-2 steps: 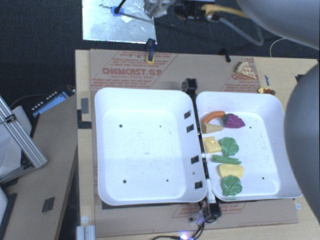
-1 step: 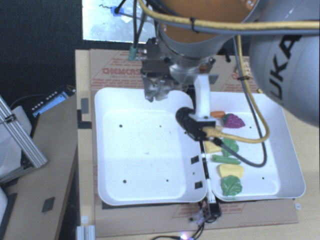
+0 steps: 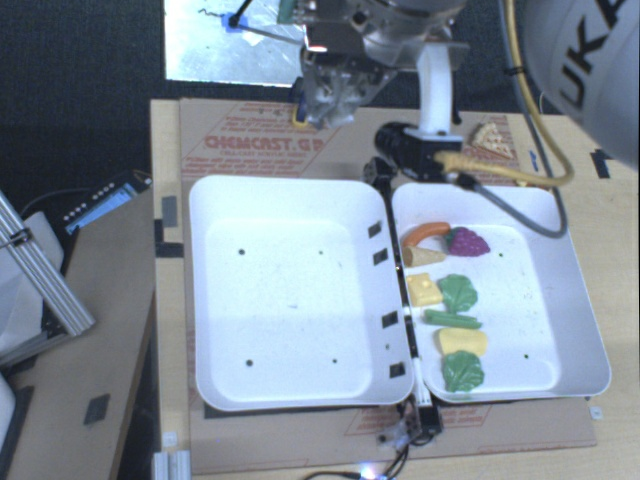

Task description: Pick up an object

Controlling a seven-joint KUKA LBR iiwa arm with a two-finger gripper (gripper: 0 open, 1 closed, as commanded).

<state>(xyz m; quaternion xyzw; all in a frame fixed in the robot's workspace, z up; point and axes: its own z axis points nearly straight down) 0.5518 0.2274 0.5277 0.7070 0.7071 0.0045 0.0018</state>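
Observation:
The right bin (image 3: 560,298) holds several toy foods along its left side: an orange carrot (image 3: 428,231), purple grapes (image 3: 468,242), a tan wedge (image 3: 424,257), a yellow cheese block (image 3: 425,290), a green leaf (image 3: 458,291), a green bean (image 3: 452,319), a yellow piece (image 3: 462,342) and another green leaf (image 3: 463,370). My gripper (image 3: 325,96) hangs high over the cardboard behind the left bin (image 3: 290,288), far from the foods. A small yellow bit (image 3: 300,120) shows at the gripper's lower left; whether it is held is unclear.
A toy pizza slice (image 3: 490,136) lies on the cardboard behind the right bin. A yellow cable (image 3: 520,173) loops over the right bin's far edge. A metal frame (image 3: 40,278) stands at the left.

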